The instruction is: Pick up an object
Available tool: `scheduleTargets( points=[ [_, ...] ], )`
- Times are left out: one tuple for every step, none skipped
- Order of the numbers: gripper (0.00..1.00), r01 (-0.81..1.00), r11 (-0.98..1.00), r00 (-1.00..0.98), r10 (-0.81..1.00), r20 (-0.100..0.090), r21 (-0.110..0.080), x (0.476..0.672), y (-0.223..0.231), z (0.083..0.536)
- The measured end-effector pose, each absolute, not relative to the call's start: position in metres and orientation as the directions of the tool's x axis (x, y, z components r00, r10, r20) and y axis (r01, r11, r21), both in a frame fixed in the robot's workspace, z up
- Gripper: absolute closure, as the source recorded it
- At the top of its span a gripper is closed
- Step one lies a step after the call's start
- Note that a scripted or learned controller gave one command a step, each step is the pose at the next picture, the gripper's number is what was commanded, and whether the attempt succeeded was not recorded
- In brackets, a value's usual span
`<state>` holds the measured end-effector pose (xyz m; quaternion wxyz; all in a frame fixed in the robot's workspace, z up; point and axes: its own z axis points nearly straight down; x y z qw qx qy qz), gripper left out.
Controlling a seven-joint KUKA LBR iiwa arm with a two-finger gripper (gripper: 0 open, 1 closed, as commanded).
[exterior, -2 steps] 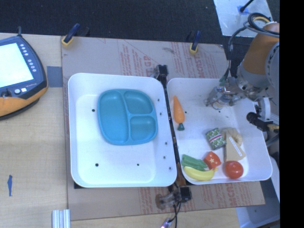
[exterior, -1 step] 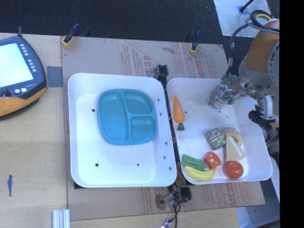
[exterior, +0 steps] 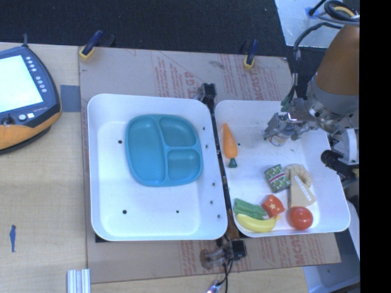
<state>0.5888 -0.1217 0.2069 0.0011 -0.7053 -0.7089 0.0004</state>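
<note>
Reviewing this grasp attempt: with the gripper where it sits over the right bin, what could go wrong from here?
The gripper sits over bare floor of the right bin, apart from the toys, so closing here likely grabs nothing. The tomato, banana and neighbours crowd one corner, so a grasp there may nudge several.

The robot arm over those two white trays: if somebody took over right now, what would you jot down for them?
Gripper: low over the upper part of the right bin; nothing seen between its fingers, and whether they are open or shut is unclear.
Things: carrot by the right bin's left wall; green packet, wedge, two tomatoes, green pod and banana at its lower end. Blue divided plate lies in the left bin.
Done: nothing lifted.
Left: grasp and raise one object.
</note>
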Motion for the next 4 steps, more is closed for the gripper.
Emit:
scheduleTargets(
  points=[
    [1.0, 1.0, 0.005, -0.005, 1.0, 0.001, -0.003, 0.594, -0.064, 0.245],
    [1.0, 1.0, 0.003, -0.003, 1.0, 0.0, -0.001, 0.585, -0.063, 0.26],
    [1.0, 1.0, 0.002, -0.002, 1.0, 0.001, -0.004, 0.547, -0.052, 0.272],
    [1.0, 1.0, 0.005, -0.005, 1.0, -0.001, -0.004, 0.591, -0.011, 0.264]
  ],
)
